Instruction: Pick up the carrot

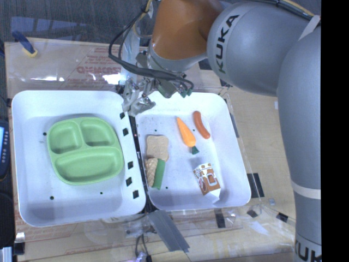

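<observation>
The carrot is orange with a small green stem end. It lies at a slant in the upper middle of the right bin, with its stem end pointing toward the front. My gripper hangs over the bin's far left corner, close to the divide between the two bins. It is up and to the left of the carrot, clearly apart from it. Nothing shows in its grasp. The wrist's orange band sits above it.
A reddish sausage lies just right of the carrot. A bread slice, a ridged cracker and a green stick lie to the carrot's lower left. A printed packet sits front right. The left bin holds a green divided plate.
</observation>
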